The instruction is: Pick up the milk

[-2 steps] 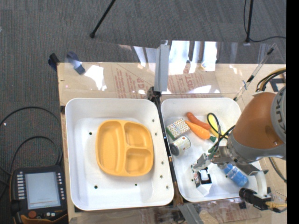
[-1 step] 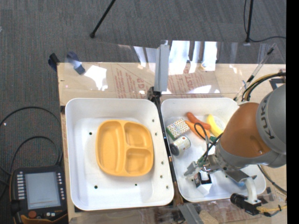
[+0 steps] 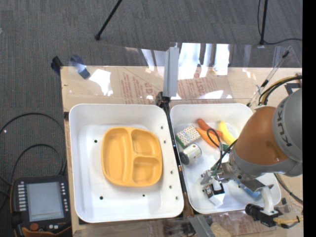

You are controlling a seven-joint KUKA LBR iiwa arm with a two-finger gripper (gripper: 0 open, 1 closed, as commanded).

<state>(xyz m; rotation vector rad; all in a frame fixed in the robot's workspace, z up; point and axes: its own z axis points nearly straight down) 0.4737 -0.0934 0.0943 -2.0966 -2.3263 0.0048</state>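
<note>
Milk (image 3: 190,153), likely the small cylindrical container on its side, near right bin's (image 3: 247,111) left wall. Gripper (image 3: 213,184) low, just beside; finger state impossible to tell. Should centre over container, descend squarely, close gently.

The milk (image 3: 216,195) is a small white carton with dark markings, lying tilted near the front edge of the right bin (image 3: 197,204). It sits directly below the gripper (image 3: 213,181), partly hidden by it, well apart from the other items further back.
</note>
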